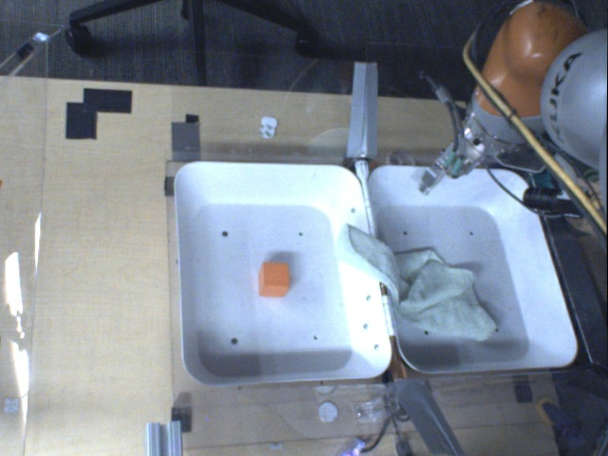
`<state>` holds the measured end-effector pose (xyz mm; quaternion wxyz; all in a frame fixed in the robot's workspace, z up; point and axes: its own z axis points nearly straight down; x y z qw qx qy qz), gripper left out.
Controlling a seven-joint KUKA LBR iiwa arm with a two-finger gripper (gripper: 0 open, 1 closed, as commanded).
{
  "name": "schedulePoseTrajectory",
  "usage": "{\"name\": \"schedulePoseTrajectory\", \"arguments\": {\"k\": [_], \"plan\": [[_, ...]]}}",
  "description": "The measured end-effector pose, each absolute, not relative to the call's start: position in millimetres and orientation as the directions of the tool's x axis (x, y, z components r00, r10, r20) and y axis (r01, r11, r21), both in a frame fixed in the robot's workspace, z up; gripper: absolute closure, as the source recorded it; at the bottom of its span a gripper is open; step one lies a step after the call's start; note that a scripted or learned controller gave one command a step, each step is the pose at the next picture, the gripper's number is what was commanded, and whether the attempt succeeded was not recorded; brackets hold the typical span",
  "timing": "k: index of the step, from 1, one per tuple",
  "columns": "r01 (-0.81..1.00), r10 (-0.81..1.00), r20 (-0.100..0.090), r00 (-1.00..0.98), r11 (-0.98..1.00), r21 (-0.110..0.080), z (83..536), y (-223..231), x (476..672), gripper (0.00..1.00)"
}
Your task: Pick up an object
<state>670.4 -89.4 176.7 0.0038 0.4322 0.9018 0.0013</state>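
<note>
The two-finger gripper (444, 171), finger state indeterminable, hung at upper right; the small orange foam cube (275, 279) lay well apart toward lower left.

Count of things on the bench

Two shallow white bins sit side by side, the left bin (195, 283) and the right bin (532, 283). One orange cube (275, 278) lies in the left bin, and one pale green cloth (427, 293) is draped across the shared rim into the right.
</note>
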Motion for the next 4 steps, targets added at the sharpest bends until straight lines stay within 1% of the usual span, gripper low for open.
{"name": "schedulePoseTrajectory", "arguments": {"k": [1,2,3,4], "plan": [[0.799,0.799,-0.004,-0.602,0.602,0.005,145.5,-103.1,662.5,1.0],[0.77,0.77,-0.006,-0.638,0.638,0.007,187.4,-74.9,669.8,1.0],[0.68,0.68,-0.004,-0.733,0.733,0.004,149.5,-90.9,644.8,1.0],[0.607,0.607,-0.008,-0.794,0.794,0.005,156.7,-91.9,660.4,1.0]]}}
